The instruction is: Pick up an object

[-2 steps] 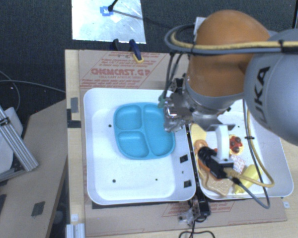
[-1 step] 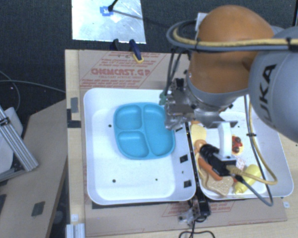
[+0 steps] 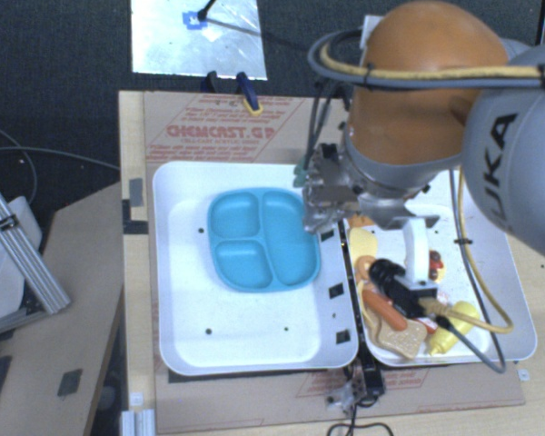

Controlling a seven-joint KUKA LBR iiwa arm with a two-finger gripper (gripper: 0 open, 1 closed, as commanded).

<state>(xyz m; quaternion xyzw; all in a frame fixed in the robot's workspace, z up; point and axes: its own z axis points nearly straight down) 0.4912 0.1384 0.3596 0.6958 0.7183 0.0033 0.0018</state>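
Toy foods lie in a heap at the near end of the right bin [image 3: 520, 332]. There is a long orange toy [image 3: 384, 309], a toast toy [image 3: 401, 341] and a yellow toy [image 3: 456, 320]. A pale yellow piece [image 3: 364, 242] sits a bit farther back.

The gripper [image 3: 323, 209] hangs over the wall between the two bins, just at the right edge of the blue plate [image 3: 254, 243] in the left bin [image 3: 189, 334]. From the gripper, the heap is to the right and nearer to us. The pale yellow piece is the closest toy to it. The orange toy is long, and it runs at a slant from far left to near right. I think a grab would go best across its thin middle, so the gripper may need to turn.

I cannot tell if the gripper is open or closed, because the big arm [image 3: 518, 153] and its orange band [image 3: 418, 71] are in the way. I see nothing held in it.

The arm also covers the far part of the right bin, so more toys may be under it. The toys touch and lie on each other, so it is hard to see where one ends. A small red bit [image 3: 435, 262] is too small to name.
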